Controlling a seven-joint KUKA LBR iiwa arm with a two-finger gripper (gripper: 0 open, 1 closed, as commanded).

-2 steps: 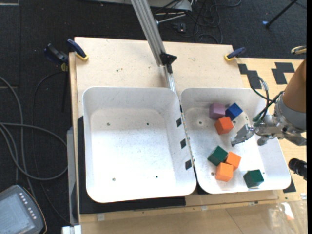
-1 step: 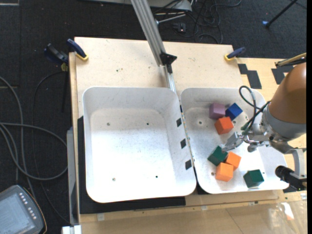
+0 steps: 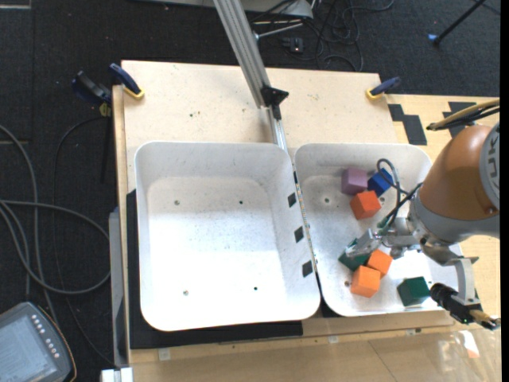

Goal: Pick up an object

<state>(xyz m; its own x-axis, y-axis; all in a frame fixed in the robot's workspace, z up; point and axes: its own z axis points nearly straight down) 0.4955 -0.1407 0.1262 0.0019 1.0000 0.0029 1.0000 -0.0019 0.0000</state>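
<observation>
The right bin [image 3: 398,156] holds several small blocks. A purple cube [image 3: 355,181], a blue piece [image 3: 382,181] and an orange cube [image 3: 366,204] lie toward its back. Nearer the front are two orange cubes [image 3: 380,262] [image 3: 365,281], a dark green piece [image 3: 353,258] and a green cube [image 3: 413,290]. My gripper [image 3: 372,245] hangs low over the front cluster, right above the upper orange cube and beside the dark green piece. The wrist hides how it meets them.
The left bin [image 3: 151,213] sits next to the right one, sharing a raised middle wall [image 3: 298,213]. A slanted metal bar [image 3: 242,42] reaches in from the back. Clamps [image 3: 127,82] [image 3: 383,87] grip the board's far corners.
</observation>
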